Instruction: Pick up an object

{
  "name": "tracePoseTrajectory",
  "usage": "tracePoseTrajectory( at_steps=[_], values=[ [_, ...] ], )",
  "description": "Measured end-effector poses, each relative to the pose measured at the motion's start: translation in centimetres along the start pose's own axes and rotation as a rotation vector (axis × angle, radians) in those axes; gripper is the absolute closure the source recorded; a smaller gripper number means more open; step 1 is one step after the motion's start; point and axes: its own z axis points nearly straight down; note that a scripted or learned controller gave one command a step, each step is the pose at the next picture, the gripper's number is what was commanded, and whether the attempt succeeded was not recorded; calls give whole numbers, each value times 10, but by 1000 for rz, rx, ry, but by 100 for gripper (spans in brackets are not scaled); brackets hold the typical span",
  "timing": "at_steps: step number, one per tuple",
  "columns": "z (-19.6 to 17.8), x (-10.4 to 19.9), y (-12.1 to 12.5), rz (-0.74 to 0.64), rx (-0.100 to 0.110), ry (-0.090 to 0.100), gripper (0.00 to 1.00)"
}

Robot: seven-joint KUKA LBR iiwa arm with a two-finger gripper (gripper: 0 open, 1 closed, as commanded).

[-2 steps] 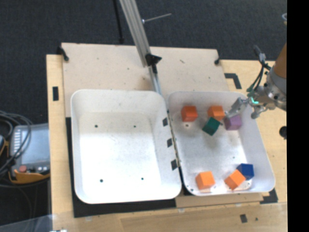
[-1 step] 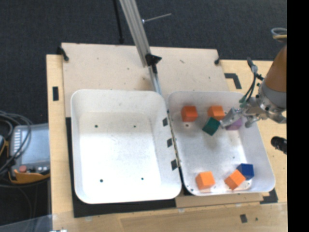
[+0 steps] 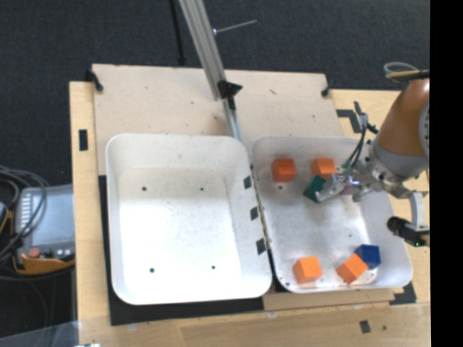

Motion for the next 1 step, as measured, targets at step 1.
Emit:
tracePoseTrajectory(
  at_steps=[1],
  values=[
    [38, -2, 1, 3, -5, -3, 0]
  ],
)
